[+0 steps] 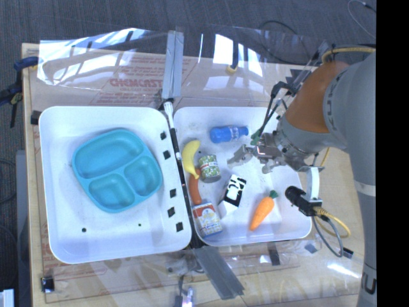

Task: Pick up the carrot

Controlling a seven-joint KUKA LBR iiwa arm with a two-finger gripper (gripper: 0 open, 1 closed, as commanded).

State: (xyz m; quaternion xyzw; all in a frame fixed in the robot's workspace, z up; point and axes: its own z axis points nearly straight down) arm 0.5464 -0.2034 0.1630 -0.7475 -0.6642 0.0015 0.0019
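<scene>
One tapered orange carrot, green-topped, on smooth white bin.

bare floor rings the carrot; black-and-white block lies just left.

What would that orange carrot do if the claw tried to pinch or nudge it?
The carrot looks like a smooth, glossy toy, so it is probably stiff and light, and may slip between the fingers. Its tapered, rounded body lies flat on the right bin, so a nudge would likely roll or swing it. The gripper hovers apart from it.
</scene>
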